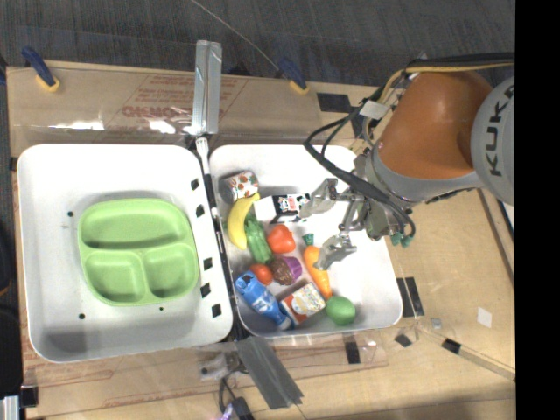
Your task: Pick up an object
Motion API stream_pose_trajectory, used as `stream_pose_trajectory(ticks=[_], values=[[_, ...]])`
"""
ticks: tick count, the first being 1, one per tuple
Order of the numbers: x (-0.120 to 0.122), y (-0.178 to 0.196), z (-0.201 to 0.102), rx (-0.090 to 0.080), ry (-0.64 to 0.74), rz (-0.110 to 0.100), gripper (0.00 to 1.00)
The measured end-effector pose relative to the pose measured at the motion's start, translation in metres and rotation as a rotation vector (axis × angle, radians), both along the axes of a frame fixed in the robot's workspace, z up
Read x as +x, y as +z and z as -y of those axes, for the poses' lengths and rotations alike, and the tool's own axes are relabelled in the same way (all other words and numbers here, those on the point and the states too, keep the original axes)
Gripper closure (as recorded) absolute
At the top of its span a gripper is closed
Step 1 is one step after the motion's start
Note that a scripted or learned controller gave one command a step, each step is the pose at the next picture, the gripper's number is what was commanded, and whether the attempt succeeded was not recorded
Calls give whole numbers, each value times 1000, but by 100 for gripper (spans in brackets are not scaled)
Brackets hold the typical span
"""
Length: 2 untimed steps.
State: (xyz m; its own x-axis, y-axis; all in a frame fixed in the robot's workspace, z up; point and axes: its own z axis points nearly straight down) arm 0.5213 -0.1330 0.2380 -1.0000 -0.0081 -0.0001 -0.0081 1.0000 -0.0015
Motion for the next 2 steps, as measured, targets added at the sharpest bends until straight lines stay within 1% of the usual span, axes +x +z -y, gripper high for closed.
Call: stream_pose_trajectory(ticks=[1,2], values=[[-30,-99,44,4,73,-7,0],[-14,-141,46,0,-21,3,0]])
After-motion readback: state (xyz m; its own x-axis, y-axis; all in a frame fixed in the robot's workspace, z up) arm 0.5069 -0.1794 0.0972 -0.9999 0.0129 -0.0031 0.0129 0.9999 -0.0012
